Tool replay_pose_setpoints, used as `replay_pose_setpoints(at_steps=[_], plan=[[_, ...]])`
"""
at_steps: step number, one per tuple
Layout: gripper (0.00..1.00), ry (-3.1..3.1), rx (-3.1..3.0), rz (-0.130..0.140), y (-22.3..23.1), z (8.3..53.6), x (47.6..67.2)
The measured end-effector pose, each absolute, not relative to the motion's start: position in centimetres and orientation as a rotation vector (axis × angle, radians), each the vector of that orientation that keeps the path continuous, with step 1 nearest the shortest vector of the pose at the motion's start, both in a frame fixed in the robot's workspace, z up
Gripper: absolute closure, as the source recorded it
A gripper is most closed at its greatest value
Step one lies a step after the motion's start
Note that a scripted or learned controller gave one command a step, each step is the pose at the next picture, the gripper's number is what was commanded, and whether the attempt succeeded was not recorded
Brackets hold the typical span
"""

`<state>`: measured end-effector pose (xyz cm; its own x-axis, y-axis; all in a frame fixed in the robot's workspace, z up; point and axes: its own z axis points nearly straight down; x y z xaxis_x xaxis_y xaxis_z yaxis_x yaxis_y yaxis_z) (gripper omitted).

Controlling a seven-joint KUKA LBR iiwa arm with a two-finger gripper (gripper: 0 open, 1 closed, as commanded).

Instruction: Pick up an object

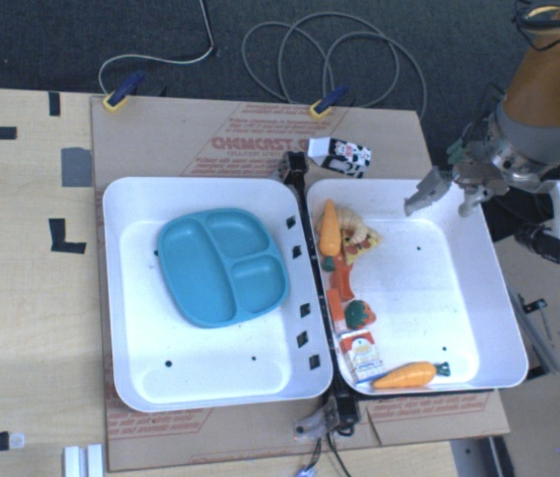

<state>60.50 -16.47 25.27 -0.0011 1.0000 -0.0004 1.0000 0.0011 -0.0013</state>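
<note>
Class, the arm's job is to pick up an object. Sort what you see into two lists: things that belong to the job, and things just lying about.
Belongs to the job:
gripper, open above the right bin
two toy carrots
red-and-white packet
blue divided plate in the left bin

Just lying about:
black-and-white toy behind the bins
cable loops
yellow-and-blue clamps

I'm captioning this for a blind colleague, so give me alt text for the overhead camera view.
A grey robot arm's open gripper hovers over the right bin's upper right corner, holding nothing. That bin has toy food along its left and bottom edges, including a carrot; the left bin holds a blue divided plate.
</note>
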Motion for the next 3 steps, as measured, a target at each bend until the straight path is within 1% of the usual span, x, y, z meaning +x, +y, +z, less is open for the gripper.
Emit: replay_pose_setpoints(at_steps=[1, 2, 3], plan=[[0.00, -2.221, -2.218, 0.003, -12.3, 15.8, 59.9], [0.00, -2.222, -2.217, 0.007, -11.7, 8.6, 66.2], [0.00, -2.225, -2.224, -0.002, -13.6, 8.7, 61.1]])
